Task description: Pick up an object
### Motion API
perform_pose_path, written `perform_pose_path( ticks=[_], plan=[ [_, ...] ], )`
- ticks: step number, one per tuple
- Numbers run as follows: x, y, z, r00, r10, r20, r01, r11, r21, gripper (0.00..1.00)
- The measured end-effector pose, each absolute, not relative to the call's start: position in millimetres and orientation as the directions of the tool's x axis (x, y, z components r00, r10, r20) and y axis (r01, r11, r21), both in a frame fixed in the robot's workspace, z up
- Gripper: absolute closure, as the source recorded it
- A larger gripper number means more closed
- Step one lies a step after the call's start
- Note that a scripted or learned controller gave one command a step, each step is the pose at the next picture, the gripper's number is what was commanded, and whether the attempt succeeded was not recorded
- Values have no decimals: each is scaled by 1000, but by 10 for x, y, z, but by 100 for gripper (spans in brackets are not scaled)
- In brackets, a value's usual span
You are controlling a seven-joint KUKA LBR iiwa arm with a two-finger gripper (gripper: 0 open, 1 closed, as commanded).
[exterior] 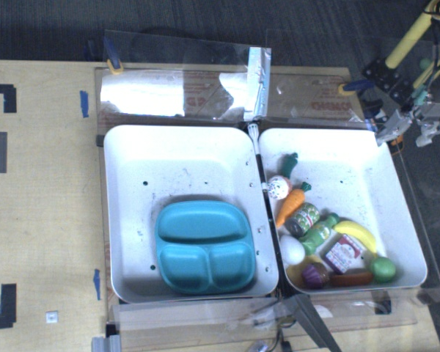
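Our hand (409, 120) sits above the right bin's (367, 160) far right corner; finger state we cannot tell. The carrot (290, 203) lies by the bins' divider, long axis diagonal, green top pointing upper right.

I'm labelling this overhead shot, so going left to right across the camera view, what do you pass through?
Wooden bench → left bin holding the blue divided tray → carrot → banana → green ball → right bin wall.
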State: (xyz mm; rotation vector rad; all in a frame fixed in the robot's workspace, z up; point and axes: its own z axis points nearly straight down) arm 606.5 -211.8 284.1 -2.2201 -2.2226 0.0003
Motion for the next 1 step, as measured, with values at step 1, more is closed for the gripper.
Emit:
perform_pose_path(
  ticks=[1],
  plan=[
    [5639,-1684,2141,-56,998,1,998,56,-2,0]
  ],
)
